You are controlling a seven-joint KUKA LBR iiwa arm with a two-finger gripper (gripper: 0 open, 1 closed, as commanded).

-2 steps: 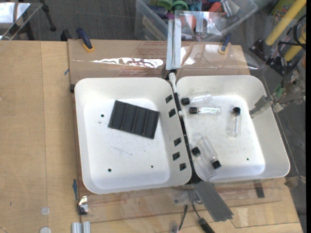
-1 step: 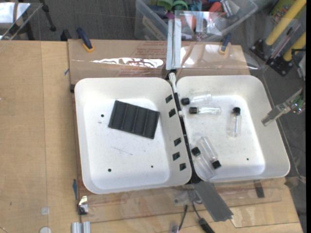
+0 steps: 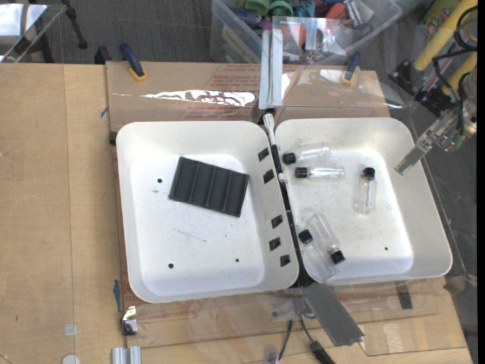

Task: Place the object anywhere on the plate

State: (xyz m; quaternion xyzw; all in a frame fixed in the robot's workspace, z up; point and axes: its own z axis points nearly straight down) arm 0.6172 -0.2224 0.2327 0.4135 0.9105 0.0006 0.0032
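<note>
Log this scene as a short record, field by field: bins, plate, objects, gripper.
left bin: holds a dark ribbed plate, lying flat and tilted, in its upper middle
right bin: holds five clear vials with black caps
vials: two near the top left, one at the upper right, two low near the divider
on plate: nothing
gripper: at the right bin's upper right rim, apart from the vials
task state: no vial placed yet

Grey metal gripper (image 3: 415, 156) with thin cables bundled above it.
</note>
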